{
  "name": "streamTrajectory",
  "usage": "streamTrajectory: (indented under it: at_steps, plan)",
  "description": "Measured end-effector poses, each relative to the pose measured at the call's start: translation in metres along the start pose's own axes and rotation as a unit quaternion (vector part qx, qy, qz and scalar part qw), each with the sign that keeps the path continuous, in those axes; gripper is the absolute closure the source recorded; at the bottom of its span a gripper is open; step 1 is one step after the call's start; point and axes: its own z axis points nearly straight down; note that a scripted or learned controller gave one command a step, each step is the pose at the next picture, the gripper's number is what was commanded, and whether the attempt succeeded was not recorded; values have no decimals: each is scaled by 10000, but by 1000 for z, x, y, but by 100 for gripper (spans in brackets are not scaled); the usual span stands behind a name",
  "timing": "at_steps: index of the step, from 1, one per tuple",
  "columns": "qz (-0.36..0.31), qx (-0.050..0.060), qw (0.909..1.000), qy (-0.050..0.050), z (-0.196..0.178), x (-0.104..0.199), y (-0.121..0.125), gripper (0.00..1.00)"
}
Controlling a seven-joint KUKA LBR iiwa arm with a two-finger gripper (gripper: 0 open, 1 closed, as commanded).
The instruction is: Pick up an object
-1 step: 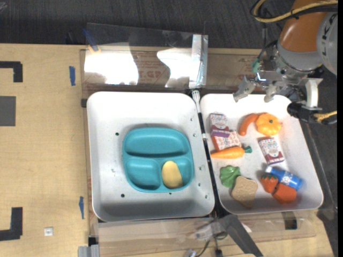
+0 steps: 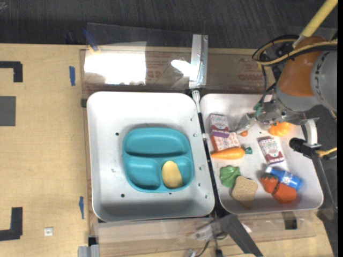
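While the grey arm [image 2: 313, 76] bends in over the right bin's [image 2: 311, 205] far right corner, its gripper [image 2: 263, 113] hangs low near the far edge, beside a small orange piece [image 2: 280, 128]; its grip cannot be made out. A carrot [image 2: 229, 153] lies mid-bin; a potato [image 2: 171, 174] sits in the left bin's teal tray [image 2: 153, 146].

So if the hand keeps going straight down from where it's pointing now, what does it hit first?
Most likely the small orange object at the upper right of the right bin, which lies just beside the hand. Depth is hard to judge from this slanted view, so it could instead land on bare bin floor next to it.
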Motion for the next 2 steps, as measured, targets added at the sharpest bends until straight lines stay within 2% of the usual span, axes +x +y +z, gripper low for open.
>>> streamTrajectory:
  at_steps: [1, 2]
  plan:
    - [-591, 2, 9983, -9, 6, 10, 38, 0]
    - [-496, -6, 9988, 2, 6, 10, 38, 0]
